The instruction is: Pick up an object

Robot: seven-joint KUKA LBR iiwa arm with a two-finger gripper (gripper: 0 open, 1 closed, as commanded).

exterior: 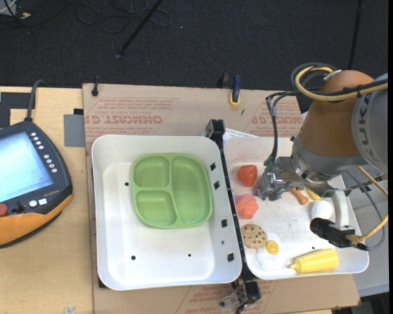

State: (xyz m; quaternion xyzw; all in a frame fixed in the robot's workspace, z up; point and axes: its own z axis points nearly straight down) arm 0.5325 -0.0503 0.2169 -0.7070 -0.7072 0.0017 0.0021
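Closest candidates for the pick are two little red items in the middle-right of the frame. One is a small red strawberry-shaped piece (247, 174), the other a rounder pinkish-red lump (247, 206) just below it, and they're near each other but not touching. Both lie along the left side of the right-hand shallow white bin (289, 227). The gripper (270, 187) is down low just to the right of them, and from this angle I honestly can't tell whether it's open or closed, or if it's touching either one. Lower in the same bin there's a round tan cookie with dark spots (253, 235), a tiny yellow ball (272, 246) right beside it, and a yellow squeeze-bottle shape (313, 261) lying flat at the bottom edge. A short white cylinder (321, 209) and a small orange stick (300, 195) sit right of the gripper, the stick partly hidden. The left-hand white bin (157, 254) holds a light green three-compartment plastic plate (171, 190). Under both bins is a brown cardboard sheet (150, 110) with red print, upside down, that looks like CHEMCAST. A blue clamp (235, 93) grips its top edge. Far left sits a grey-and-orange handheld control screen (19, 175).
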